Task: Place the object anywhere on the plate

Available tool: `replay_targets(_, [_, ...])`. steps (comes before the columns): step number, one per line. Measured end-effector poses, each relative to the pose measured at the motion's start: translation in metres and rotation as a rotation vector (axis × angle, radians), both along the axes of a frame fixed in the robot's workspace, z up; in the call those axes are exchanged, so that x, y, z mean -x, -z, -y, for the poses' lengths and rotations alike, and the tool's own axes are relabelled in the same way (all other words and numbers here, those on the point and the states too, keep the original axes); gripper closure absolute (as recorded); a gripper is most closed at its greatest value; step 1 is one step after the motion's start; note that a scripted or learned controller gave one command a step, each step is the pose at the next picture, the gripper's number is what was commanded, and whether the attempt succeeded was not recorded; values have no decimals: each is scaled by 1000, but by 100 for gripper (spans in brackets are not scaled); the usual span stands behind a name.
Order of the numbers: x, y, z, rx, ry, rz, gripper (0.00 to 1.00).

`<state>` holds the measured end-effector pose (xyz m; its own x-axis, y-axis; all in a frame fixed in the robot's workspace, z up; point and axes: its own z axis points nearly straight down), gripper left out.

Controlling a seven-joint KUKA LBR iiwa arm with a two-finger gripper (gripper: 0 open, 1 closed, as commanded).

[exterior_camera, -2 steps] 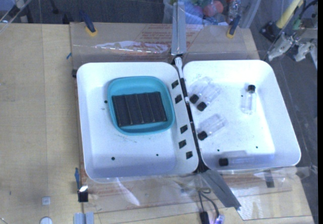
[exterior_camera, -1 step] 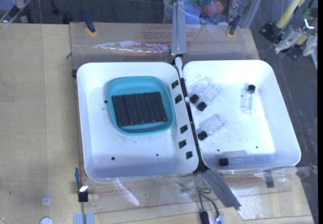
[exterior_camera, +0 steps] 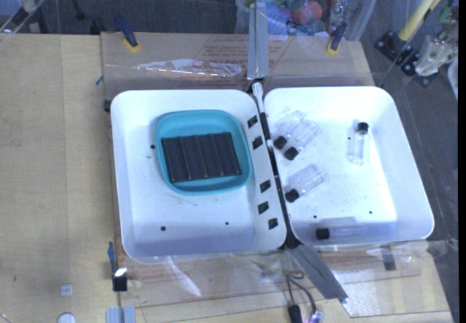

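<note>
Five clear, black-capped vials lie in the right bin (exterior_camera: 408, 169), the nearest vial (exterior_camera: 341, 230) along its front wall and four more behind it. One teal plate (exterior_camera: 164, 132) sits in the left bin (exterior_camera: 138, 227), carrying one dark ribbed slab (exterior_camera: 200, 156). How open the claw is, I cannot tell.

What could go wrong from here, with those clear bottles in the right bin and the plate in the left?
The clear bottles are see-through against the white right bin, so a grasp may miss. Two lie close together, so the fingers could nudge both. The teal plate already carries a dark ridged block, so a round bottle might roll off.
</note>
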<state>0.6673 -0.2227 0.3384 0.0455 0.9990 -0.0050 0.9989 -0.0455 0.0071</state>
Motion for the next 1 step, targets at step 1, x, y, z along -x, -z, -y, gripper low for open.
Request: replay_targets(1, [0, 0, 0, 0, 0, 0, 0])
